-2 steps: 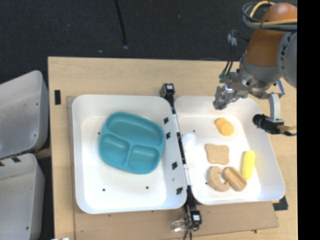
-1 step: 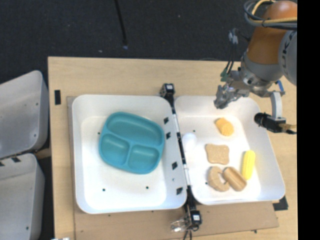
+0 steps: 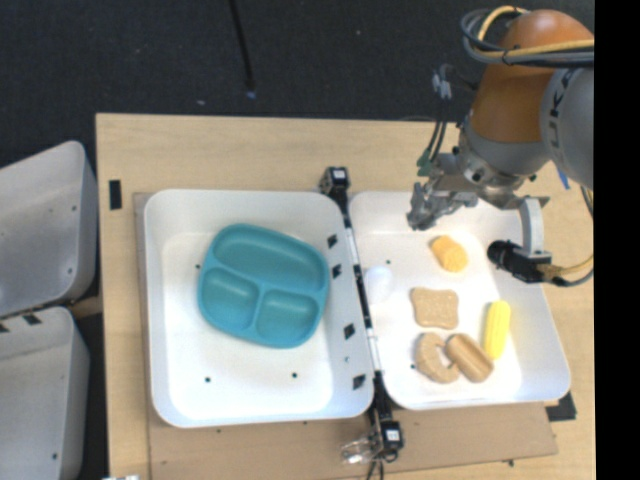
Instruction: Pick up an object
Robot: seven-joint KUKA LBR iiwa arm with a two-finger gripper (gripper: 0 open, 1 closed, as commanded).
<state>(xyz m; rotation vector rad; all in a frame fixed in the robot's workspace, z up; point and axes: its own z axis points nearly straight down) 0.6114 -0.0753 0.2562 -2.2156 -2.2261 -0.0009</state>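
The right bin (image 3: 400, 218) holds several toy foods: an orange piece (image 3: 451, 253), a slice of toast (image 3: 435, 308), a yellow corn cob (image 3: 496, 329), a brown hot dog bun (image 3: 469, 357) and a tan roll (image 3: 433, 359). A small white object (image 3: 379, 283) lies near the bin's left wall. My gripper (image 3: 424, 211) hangs over the back of the right bin, just up and left of the orange piece. Nothing shows between its fingertips.
The left bin (image 3: 170, 368) carries a teal divided plate (image 3: 263, 285). A black clamp strip (image 3: 352, 288) runs between the two bins. The arm's grey body and orange band (image 3: 520, 78) rise over the back right corner. A black cable fitting (image 3: 518, 259) sits at the right bin's right side.
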